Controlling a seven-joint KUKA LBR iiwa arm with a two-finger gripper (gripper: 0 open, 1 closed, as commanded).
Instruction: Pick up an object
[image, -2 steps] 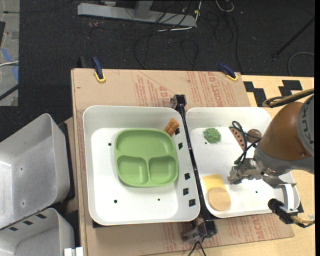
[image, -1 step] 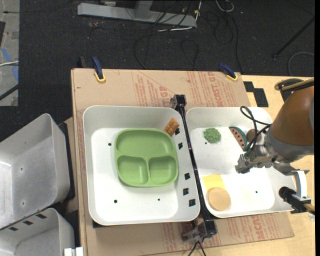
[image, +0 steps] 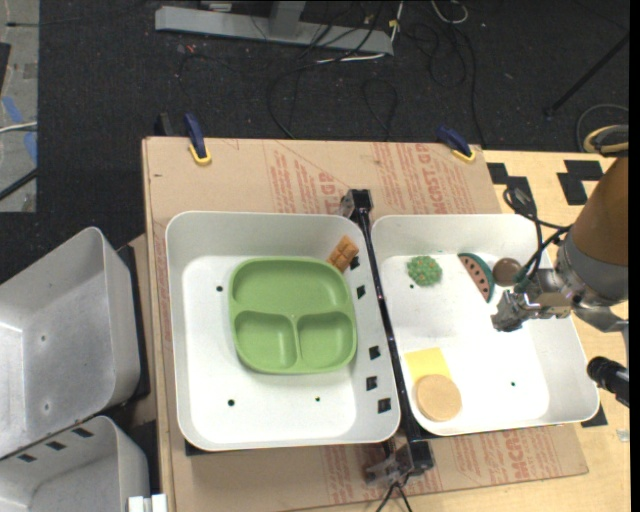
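Progress: nothing lifted yet, by my reading. Pincer sits low in the right bin, toward its right side; its grip is too small and dark to read, so I cannot tell whether it is released or clenched, and no object is seen in it.

Candidates, all lying on the right bin's floor: green broccoli-like piece at far left; watermelon slice and a brown round piece just beyond the pincer; yellow square with a tan round cookie touching it, near left.

Left bin holds a green divided plate and a small orange piece at its far right corner.

Left to do: descend on one item, grip, raise.

Writing: red print on the cardboard worktop, repeated at angles, not legible.
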